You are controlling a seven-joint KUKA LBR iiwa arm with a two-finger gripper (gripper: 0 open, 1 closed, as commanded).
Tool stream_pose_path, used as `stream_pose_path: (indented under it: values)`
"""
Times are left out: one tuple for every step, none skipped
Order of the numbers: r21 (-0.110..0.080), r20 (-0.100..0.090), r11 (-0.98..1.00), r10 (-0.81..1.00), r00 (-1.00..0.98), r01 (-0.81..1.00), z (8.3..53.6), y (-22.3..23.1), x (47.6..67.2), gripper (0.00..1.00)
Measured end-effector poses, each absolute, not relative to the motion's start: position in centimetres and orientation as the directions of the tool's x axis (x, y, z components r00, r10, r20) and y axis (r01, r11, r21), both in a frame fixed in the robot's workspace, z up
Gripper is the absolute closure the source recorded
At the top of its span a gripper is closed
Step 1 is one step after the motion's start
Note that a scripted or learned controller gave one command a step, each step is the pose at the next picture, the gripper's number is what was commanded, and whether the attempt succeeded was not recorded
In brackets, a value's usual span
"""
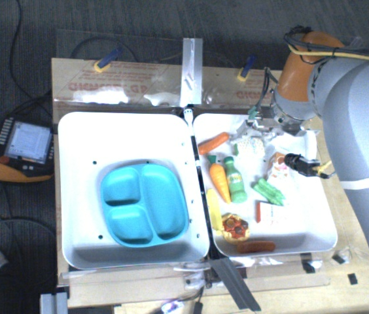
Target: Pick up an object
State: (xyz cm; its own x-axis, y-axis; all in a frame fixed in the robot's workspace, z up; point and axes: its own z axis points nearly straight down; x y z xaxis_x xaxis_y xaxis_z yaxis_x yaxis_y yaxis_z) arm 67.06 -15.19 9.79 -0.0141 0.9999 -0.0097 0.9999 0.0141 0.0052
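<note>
Right bin [328,237], contents. Two orange carrots: one [213,142] near the top left corner, lying aslant; a second [220,181] lower down, lengthwise, just beside a green bottle [235,179] with a pale label. A yellow item [213,209] lies along the left wall, and a round piece with red and dark toppings [235,226] sits just beside it. A dark red sausage-like piece [256,246] lies near the front wall. A green leafy piece [269,191] and a small red piece [259,210] lie mid-bin. A white-and-pink item [278,169] lies toward the right.
</note>
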Motion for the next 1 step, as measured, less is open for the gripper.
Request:
stream_pose_path:
  values:
    - [-0.001, -0.003, 0.157, 0.988, -0.157, 0.988, 20.32, -8.52, 66.85, 1.0]
